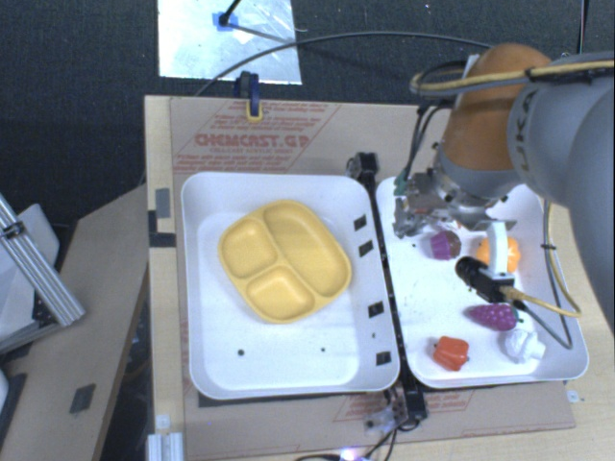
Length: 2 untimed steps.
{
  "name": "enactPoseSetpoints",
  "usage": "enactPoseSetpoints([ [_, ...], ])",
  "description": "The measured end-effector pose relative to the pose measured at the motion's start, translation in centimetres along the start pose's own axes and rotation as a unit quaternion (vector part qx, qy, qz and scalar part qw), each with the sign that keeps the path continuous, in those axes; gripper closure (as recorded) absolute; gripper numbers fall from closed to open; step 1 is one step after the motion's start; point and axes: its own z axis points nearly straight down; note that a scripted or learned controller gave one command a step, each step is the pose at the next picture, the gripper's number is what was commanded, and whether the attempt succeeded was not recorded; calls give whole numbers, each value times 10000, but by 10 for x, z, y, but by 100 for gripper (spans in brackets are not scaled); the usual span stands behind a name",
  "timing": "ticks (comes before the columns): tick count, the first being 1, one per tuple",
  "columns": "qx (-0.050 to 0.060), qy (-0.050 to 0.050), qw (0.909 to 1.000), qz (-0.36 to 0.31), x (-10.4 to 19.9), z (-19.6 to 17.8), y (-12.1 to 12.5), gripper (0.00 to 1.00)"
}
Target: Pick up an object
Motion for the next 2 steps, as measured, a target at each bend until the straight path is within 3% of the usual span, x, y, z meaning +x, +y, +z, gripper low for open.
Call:
enactPoseSetpoints([
  [2,-10,7,10000,-2,103,-12,49,100],
])
